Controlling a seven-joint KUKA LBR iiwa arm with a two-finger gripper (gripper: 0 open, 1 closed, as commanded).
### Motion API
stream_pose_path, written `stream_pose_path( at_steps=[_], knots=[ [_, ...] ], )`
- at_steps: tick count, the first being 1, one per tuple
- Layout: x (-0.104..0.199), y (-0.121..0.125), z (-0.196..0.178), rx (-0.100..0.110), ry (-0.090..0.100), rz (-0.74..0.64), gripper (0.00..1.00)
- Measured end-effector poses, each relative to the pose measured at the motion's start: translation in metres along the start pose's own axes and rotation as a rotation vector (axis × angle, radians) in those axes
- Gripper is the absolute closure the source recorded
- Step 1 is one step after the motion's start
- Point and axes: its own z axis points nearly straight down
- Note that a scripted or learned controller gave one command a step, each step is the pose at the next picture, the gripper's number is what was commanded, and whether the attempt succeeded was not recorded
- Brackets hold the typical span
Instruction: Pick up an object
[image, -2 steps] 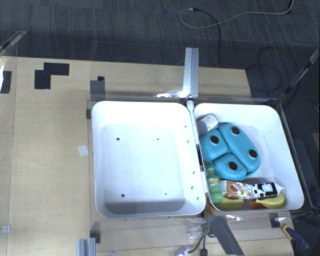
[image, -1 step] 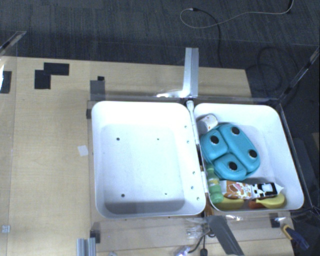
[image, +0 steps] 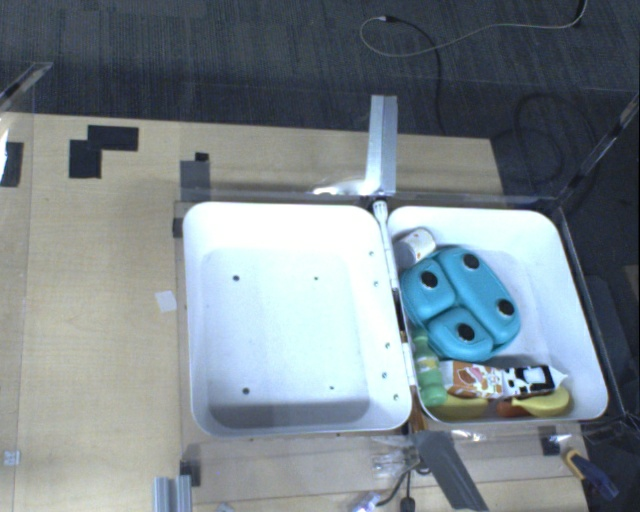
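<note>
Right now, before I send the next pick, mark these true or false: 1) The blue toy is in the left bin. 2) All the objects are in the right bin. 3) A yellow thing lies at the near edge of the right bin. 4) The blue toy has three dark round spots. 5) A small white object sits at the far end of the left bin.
1) False: the blue toy lies in the right bin.
2) True.
3) True: the yellow thing is beside a printed packet.
4) True.
5) False: the small white object is in the right bin, just behind the blue toy; the left bin holds none.
</note>
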Motion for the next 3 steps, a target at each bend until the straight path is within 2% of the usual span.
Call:
stream_pose_path(
  at_steps=[3],
  knots=[
    [0.005,-0.001,-0.032,-0.008,0.007,-0.033,1.00]
  ],
)
